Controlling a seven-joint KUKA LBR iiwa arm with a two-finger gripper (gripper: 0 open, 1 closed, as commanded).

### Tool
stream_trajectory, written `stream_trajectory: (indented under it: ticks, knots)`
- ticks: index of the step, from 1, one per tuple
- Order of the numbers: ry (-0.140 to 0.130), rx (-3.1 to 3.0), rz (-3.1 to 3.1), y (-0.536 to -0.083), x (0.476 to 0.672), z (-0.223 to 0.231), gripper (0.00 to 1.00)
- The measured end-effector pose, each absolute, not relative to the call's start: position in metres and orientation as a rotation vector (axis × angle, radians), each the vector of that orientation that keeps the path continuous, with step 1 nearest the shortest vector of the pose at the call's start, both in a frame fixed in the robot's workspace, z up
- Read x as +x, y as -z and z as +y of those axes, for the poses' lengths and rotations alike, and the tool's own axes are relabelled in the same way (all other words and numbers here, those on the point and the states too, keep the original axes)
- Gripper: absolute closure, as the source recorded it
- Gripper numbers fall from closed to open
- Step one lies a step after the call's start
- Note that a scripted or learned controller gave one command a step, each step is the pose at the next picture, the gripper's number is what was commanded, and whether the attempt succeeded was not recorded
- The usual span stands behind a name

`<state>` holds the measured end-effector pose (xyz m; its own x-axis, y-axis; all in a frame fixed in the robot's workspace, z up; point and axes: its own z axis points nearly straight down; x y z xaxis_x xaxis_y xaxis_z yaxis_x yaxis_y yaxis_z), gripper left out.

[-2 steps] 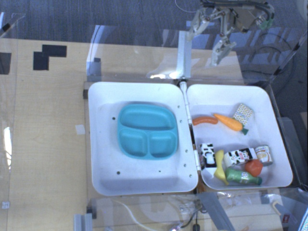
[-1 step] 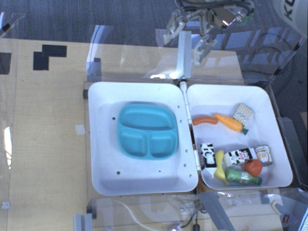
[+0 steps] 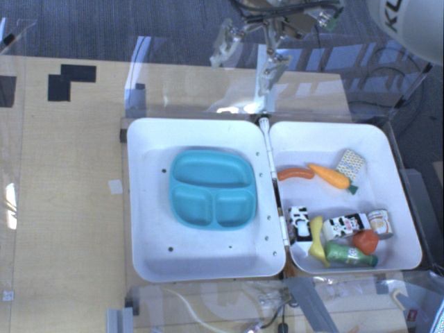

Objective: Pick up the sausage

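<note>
Hovering above the far edge of the bins, the gripper [image 3: 267, 75] holds nothing, its fingers narrow. The sausage [image 3: 295, 174] lies in the right bin [image 3: 399, 186], touching a carrot [image 3: 329, 176].

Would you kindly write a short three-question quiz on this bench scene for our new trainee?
1. True or false: the sausage lies on the blue tray.
2. Which thing touches the sausage's right end? A) the carrot B) the can C) the banana
3. Fill in: the gripper hangs above the bench beyond the bins' ____ edge.

Key: 1 false, it lies in the right bin; 2 A; 3 far.
</note>
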<state>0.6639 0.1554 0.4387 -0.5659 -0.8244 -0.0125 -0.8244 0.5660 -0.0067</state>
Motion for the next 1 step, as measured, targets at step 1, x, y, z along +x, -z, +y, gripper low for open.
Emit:
stream_trajectory:
  ticks: [1]
  knots:
    - [0.001, -1.742, 2.597, -0.4385, 0.6690, 0.1765, 0.00]
